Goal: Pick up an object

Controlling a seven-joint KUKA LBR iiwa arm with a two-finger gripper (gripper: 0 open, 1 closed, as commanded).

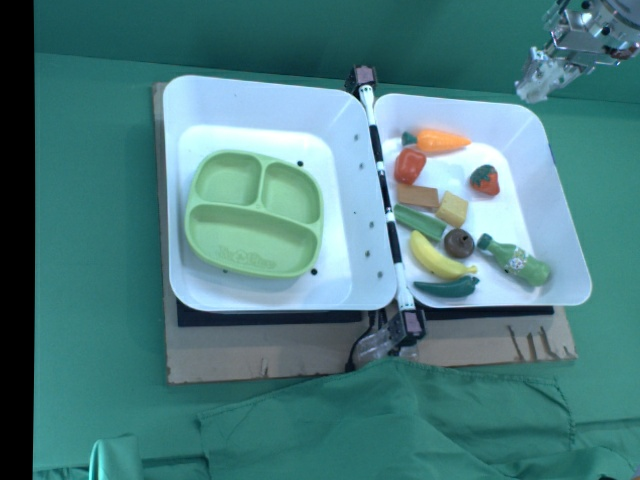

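Note:
The right bin (540, 138) holds several toy foods: an orange carrot (441, 141), a red pepper (409, 165), a strawberry (485, 179), a tan block (418, 196), a yellow cube (452, 209), a cucumber (420, 222), a brown round piece (459, 242), a banana (438, 257), a green bottle (515, 260) and a dark green chili (447, 287). My gripper (535, 78) hangs high at the top right, above the bin's far right corner, with nothing visibly between its fingers.
The left bin (190, 103) holds a light green divided plate (255, 213). A black and white hinge bar (385, 203) runs between the bins. Both bins rest on a cardboard sheet (260, 358) over green cloth, which is bunched at the front.

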